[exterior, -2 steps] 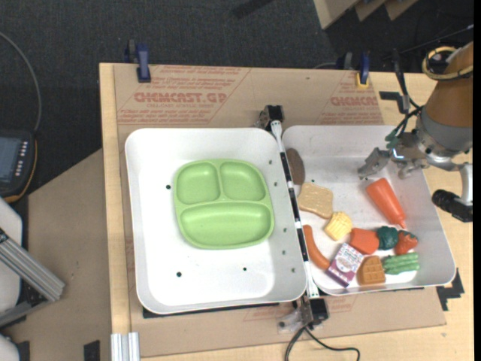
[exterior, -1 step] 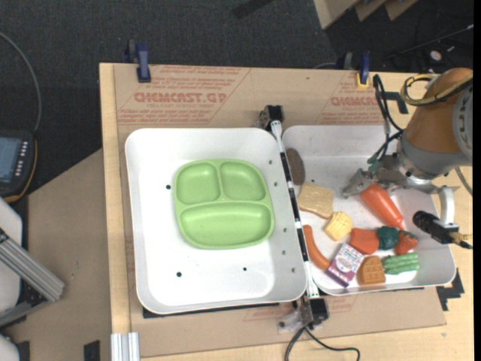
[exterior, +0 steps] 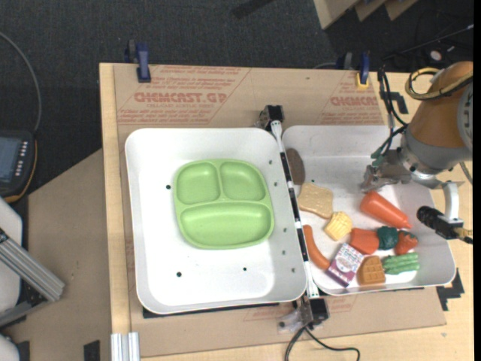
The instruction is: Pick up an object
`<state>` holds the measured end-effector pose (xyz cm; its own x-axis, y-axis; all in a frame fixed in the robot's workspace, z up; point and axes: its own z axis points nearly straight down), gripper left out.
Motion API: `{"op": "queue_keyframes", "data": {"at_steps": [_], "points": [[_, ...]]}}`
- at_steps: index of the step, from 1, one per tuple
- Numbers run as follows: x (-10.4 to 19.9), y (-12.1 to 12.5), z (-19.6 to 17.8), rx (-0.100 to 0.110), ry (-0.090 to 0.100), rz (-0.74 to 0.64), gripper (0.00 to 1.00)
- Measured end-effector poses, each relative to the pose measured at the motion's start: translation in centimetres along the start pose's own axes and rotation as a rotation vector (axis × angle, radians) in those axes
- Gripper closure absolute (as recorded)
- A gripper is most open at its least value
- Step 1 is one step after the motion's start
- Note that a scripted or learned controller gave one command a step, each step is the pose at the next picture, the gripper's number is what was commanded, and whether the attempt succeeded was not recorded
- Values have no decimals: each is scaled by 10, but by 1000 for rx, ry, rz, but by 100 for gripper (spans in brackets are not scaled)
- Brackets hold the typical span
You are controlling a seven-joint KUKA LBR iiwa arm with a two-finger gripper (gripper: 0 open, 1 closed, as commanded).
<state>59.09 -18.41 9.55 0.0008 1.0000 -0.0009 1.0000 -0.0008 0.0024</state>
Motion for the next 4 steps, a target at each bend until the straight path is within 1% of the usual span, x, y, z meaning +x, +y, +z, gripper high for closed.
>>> {"op": "queue_keyframes", "data": {"at_steps": [1,2,3,4], "points": [[41,-56,-111,-6,0,-4,100],[40,-57,-104,2,1,-1,0],[3,-31,17,7,1,1,0],[4,-29,0,-2,-1,0,100]]}}
